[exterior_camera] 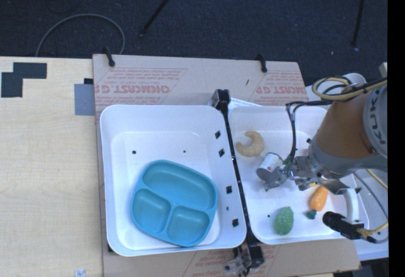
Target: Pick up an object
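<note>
In the right bin (297, 116) lie three small objects. A tan croissant-shaped piece (251, 143) rests near the bin's left wall. At the front sits a green lumpy piece (284, 220), and an orange carrot-like piece (318, 198) lies to its right, partly under the arm. My gripper (271, 172) hangs low in the middle of this bin, just below and to the right of the tan piece and above the green one. Nothing shows in its grasp.
The left bin (120, 136) holds a blue divided plate (173, 202). A black divider (230, 168) runs between the bins. The grey arm with its orange band (345, 127) and cables covers the right bin's right side. Cardboard lies under the bins.
</note>
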`<state>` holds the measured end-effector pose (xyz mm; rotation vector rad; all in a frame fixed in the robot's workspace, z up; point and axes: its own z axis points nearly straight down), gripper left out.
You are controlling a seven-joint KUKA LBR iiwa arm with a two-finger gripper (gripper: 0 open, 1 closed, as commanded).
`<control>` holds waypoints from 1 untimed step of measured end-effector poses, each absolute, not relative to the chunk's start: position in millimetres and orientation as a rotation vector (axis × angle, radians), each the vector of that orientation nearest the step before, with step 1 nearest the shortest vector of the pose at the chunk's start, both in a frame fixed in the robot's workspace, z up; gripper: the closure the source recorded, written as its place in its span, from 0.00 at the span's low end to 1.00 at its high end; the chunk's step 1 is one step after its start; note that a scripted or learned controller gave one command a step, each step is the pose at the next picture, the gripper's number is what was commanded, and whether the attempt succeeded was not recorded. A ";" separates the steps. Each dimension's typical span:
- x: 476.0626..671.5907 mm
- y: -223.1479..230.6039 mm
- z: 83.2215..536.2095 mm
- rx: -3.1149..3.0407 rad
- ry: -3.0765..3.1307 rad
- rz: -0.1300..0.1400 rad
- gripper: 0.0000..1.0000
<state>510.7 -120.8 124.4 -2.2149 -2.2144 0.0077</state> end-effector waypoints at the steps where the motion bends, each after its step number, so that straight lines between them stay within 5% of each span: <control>1: 510.7 -120.1 86.9 -2.221 -2.218 0.002 0.00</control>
